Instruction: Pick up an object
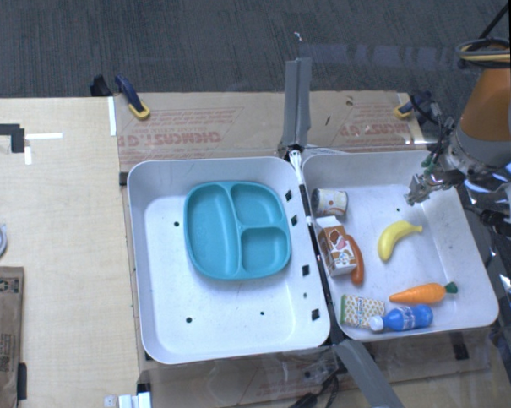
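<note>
So far we judge nothing picked: our pincer (417,189), its state unreadable, hovers at the right bin's (482,269) one o'clock, the banana (396,237) lying just below toward seven.

A yellow banana (397,237) lay curved near the middle of the right bin (468,232). Below it an orange carrot (422,294) with a green tip lay sideways, just above a blue bottle (405,319). To the left were a small can (331,202) on its side, a carton (334,248) and a sausage (356,263).
</note>
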### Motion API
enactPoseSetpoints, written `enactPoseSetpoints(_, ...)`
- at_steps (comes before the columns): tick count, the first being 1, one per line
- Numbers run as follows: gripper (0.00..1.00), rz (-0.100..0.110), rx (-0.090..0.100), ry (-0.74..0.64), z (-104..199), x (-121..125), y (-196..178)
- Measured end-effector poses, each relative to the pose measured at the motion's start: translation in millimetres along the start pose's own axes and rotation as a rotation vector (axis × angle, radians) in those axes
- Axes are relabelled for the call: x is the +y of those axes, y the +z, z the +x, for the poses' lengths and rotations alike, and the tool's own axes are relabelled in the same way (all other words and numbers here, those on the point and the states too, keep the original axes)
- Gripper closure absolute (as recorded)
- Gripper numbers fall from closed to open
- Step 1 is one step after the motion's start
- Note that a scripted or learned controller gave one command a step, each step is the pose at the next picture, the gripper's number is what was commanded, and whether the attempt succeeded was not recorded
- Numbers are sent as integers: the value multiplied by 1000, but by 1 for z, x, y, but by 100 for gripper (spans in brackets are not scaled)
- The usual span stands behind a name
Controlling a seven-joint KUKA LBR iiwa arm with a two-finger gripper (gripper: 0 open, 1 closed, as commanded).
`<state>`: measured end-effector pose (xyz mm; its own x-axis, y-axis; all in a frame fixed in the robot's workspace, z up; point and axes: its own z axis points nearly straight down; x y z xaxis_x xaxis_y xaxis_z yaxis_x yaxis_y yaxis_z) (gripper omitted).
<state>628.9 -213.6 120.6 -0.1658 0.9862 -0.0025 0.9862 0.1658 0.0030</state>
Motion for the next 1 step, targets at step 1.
enactPoseSetpoints(1, 0, 0, 0, 0, 0, 0, 0)
